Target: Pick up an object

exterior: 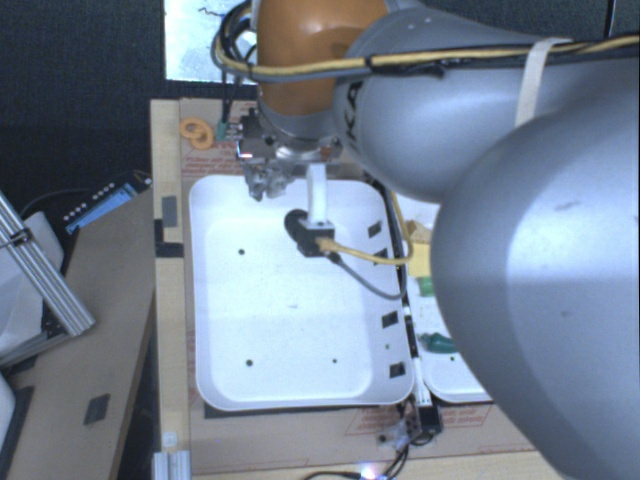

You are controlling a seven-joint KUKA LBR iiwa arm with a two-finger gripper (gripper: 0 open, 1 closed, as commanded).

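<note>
From my seat at the console, starting at the left, I see the tabletop [120, 298] and then the left bin [290, 388], whose white floor carries nothing I could pick apart from a few dark dots. An orange ring [197, 131] lies outside that bin, past its far left corner. Just right of it the pincer [262, 180] hangs over the bin's far rim, below the orange wrist band [315, 28]; it is a blurred knot of metal, and I cannot tell its state. A black fitting [303, 232] with a yellow cable [365, 258] dangles over the bin beside it. Further right, the right bin [450, 383] is mostly hidden by the arm, but a green object [437, 344] and another small green piece [425, 287] peek out near the divider. My worry: a descent here would land on bare plastic, and the loose cable could snag the rim.
</note>
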